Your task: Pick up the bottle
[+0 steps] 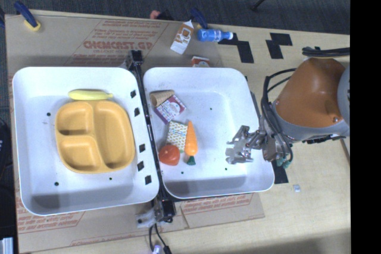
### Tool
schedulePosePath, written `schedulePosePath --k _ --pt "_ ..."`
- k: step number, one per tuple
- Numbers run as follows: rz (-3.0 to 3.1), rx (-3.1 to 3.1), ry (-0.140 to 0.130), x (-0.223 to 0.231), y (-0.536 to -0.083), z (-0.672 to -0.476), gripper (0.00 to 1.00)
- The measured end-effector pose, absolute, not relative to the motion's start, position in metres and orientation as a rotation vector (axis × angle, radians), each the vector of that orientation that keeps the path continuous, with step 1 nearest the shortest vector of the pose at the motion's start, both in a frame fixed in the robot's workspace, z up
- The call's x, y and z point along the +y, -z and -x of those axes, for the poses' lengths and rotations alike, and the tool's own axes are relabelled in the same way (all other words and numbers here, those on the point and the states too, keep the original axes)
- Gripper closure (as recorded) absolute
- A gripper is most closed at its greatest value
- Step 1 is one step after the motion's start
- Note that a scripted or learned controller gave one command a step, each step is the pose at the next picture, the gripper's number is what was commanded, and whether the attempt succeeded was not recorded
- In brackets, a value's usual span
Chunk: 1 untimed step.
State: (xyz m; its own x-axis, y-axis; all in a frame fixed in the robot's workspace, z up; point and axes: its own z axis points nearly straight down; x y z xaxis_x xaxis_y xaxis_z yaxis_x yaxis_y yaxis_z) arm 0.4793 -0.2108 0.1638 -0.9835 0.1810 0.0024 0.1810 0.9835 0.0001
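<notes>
A small blue bottle (209,35) lies on its side on the bench, just behind the right bin's (238,77) back rim and outside it. My gripper (237,146) hangs low over the right bin's right half, near the front right corner, far from the bottle. Its fingers (242,132) stand open with nothing between them. The grey arm with its orange band (309,95) reaches in from the right.
In the right bin's left half lie a small carton (168,107), a patterned box (177,134), a carrot (190,140) and a tomato (169,154). The left bin holds a yellow divided plate (95,135) and a banana (90,94). A small white carton (182,37) lies left of the bottle.
</notes>
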Motion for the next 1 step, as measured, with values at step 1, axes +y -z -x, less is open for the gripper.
schedulePosePath --k 1 --pt "0.004 -3.143 -0.001 -0.2107 -0.1795 -0.4773 1.0"
